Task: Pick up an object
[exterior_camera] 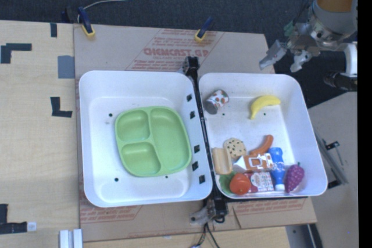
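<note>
Nearest the camera, a tomato [239, 184], a packet [263, 181] and purple grapes [294, 176] crowd the right bin's [290, 85] front edge. Left bin [93, 85] holds a green divided plate [153, 140]. In the right bin: small mug [217, 100] by the divider, cookie [234, 148], sausage [261, 145], banana [264, 104] toward the back. End effector [289, 58] hovers outside the bin's back right corner, fingers apart, holding nothing.

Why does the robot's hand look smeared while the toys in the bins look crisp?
In the camera view, the grey two-finger gripper at upper right is softly blurred, while the yellow plastic banana and green divided plate are sharp; lighting is even, shadows faint, no strong glare on the white bins.
</note>
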Robot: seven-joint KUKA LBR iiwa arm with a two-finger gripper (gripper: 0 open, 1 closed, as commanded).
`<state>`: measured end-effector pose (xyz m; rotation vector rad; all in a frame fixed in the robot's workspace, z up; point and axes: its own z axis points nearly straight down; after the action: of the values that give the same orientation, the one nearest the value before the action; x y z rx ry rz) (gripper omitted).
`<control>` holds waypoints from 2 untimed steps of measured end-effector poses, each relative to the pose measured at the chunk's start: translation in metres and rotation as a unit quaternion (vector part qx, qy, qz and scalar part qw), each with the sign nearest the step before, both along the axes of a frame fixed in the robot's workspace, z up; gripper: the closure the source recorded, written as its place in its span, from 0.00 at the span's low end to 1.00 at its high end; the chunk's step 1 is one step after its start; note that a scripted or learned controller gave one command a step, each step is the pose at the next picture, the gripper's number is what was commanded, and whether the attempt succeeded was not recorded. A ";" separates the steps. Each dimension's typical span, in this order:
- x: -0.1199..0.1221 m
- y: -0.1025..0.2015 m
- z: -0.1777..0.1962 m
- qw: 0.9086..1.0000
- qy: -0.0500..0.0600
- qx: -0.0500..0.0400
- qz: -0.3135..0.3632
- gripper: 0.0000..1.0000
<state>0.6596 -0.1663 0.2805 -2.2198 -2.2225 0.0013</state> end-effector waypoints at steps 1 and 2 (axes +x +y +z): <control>-0.070 0.044 -0.114 1.000 0.001 0.000 0.000 0.00; -0.055 -0.035 -0.143 1.000 0.001 -0.001 -0.001 0.00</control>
<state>0.6049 -0.2012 0.1380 -2.2215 -2.2201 0.0044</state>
